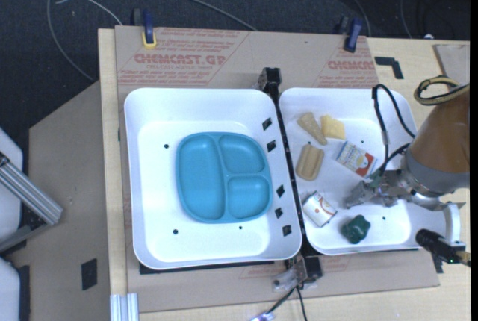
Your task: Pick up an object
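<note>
Camera view: two-finger metal gripper (357, 196) low inside right shallow white bin (396, 240), poised amid small items for picking. Jaw state: cannot tell. Nearest candidates: dark green rounded lump (356, 229) just below, white-and-red packet (353, 158) just above.

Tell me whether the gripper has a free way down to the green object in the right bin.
Probably yes. The gripper hovers just above and beside the green object in the right bin, with bare white floor around it. The nearest neighbour, a small white and red carton, lies apart to its left.
</note>
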You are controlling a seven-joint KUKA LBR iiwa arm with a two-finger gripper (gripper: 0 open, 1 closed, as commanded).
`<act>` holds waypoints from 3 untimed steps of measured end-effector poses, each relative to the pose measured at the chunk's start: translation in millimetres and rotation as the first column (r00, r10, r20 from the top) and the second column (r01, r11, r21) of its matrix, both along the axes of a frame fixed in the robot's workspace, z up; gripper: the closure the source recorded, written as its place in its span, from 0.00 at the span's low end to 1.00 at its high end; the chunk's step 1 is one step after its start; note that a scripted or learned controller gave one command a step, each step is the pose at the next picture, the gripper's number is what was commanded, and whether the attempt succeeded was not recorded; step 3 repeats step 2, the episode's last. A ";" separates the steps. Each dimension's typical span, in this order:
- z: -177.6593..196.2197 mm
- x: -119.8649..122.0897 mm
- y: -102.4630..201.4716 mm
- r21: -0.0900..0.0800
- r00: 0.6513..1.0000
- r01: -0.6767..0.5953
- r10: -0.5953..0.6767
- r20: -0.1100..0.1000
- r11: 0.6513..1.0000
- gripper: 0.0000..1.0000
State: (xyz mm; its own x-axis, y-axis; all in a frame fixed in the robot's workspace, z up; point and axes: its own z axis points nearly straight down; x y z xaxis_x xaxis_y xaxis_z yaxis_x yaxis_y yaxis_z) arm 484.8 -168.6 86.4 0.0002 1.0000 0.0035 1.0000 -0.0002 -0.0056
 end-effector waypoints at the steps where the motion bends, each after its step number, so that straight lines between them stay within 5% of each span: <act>1: 13.6 1.0 -0.3 -0.001 1.000 0.000 0.000 0.005 1.000 1.00; 2: 59.9 -4.2 -5.2 -0.005 1.000 0.000 0.000 0.010 1.000 1.00; 3: 59.9 -4.2 -5.2 -0.005 1.000 0.000 0.000 0.010 1.000 1.00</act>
